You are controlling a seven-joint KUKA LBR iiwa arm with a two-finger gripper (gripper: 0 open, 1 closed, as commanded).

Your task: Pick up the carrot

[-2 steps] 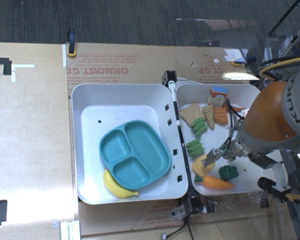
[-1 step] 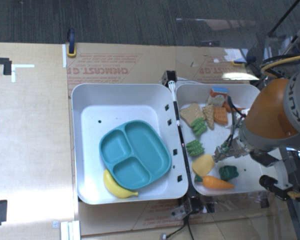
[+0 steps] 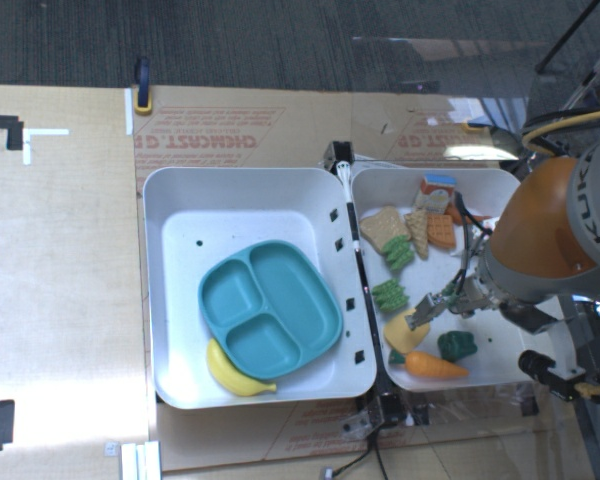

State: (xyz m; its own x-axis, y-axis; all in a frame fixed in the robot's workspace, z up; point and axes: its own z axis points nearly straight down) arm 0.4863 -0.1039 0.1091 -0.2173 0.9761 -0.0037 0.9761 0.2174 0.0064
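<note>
The orange carrot (image 3: 436,366) lies on its side near the front wall of the right bin (image 3: 500,368). My gripper (image 3: 427,311) hangs low over that bin, up and slightly left of the carrot and apart from it. Its tip is next to a yellow wedge (image 3: 401,334) that lies just left of the carrot. A dark green toy vegetable (image 3: 457,345) sits right behind the carrot. Nothing shows in the gripper's grasp. The arm's orange band (image 3: 540,223) covers the bin's right side.
Further back in the right bin lie a bread slice (image 3: 382,228), green pods (image 3: 398,255), another green piece (image 3: 388,295) and an orange cracker (image 3: 440,231). The left bin (image 3: 180,208) holds a teal divided plate (image 3: 270,308) and a banana (image 3: 235,373).
</note>
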